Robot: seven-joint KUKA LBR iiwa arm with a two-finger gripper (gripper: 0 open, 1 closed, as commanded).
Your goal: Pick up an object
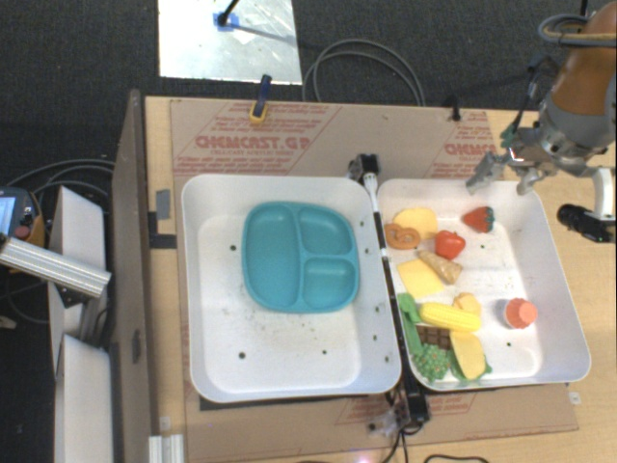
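Table (289, 128): brown board surface carrying two shallow white bins side by side. Left bin (217, 355) holds one teal divided plate (299, 257), lying flat near its middle. Right bin (559, 297) holds a crowd of toy foods. Along its left wall, back to front: orange-yellow round piece (413, 228), yellow wedge (420, 278), tan piece (442, 267) lying across it, corn cob (449, 316), green pod (410, 310), dark brown block (436, 337), green peas (432, 360), yellow slice (469, 355). These touch or overlap one another. A red tomato-like piece (449, 245) sits just beside the tan piece. A small orange-red cup shape (520, 313) stands apart on the right side of the bin floor.

Candidate object: strawberry (479, 219), red with a green cap, small, lying on its side near the back of the right bin, apart from the clutter, bare floor around it.

Hand (507, 174): its two fingers are spread apart, nothing between them, hovering over the back rim of the right bin. The strawberry lies near the hand, toward the front and slightly left of it, not touching. Grey arm with orange band (583, 80) enters from the right, above the hand.
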